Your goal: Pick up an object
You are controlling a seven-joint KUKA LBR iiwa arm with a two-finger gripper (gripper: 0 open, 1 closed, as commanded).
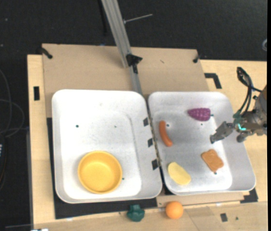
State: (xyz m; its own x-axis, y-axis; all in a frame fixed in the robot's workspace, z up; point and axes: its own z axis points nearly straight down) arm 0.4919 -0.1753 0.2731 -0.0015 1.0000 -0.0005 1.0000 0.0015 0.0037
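Observation:
My gripper (227,135) hangs over the right edge of the right bin (183,99), open, with nothing between its fingers. One dark finger (218,133) points left and down into the bin. An orange block (212,160) lies just below and left of the gripper. A purple grape bunch (199,113) rests up and to the left. An orange-red sausage shape (165,133) lies near the bin's left wall. A pale yellow lump (178,173) sits at the bin's front.
The left bin (78,100) holds a yellow bowl (100,171) at its front. An orange ball (174,210) and a small green object (135,213) lie on the bench in front of the bins. A grey metal rail (118,28) runs down from the top.

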